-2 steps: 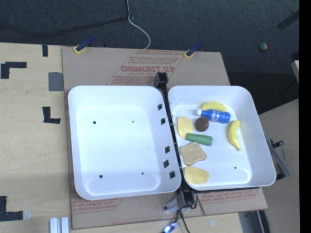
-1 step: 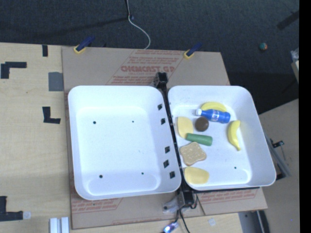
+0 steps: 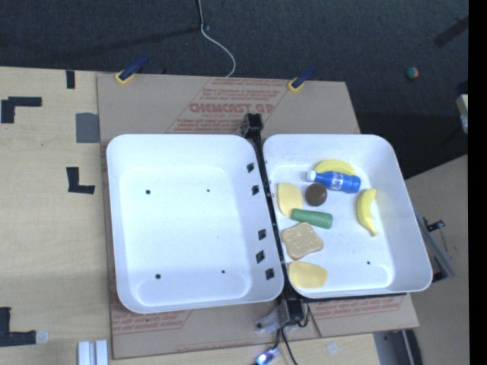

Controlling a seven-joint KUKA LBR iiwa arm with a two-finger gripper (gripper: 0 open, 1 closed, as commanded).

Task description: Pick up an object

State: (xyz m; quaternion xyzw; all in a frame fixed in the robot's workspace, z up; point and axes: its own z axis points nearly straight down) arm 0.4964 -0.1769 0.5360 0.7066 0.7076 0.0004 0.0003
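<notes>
Right bin point(image 3: 397, 243): items crowd inner edge; banana point(image 3: 367, 210) nearer outer wall.

A pale wooden worktop point(image 3: 46, 226) marked with black tape pieces carried a brown cardboard sheet point(image 3: 228, 105) with red printing, held at its far edge by two yellow-and-blue clamps point(image 3: 131, 70). Beyond lay dark carpeted floor point(image 3: 319, 21), crossed by a thin white cable point(image 3: 217, 40).

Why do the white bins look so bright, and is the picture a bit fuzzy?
In the camera view, light falls evenly from above, so the left bin and right bin glow almost washed out, with soft shadows along their walls. The view is slightly soft: the blue bottle and the toast slice lack crisp edges.
</notes>
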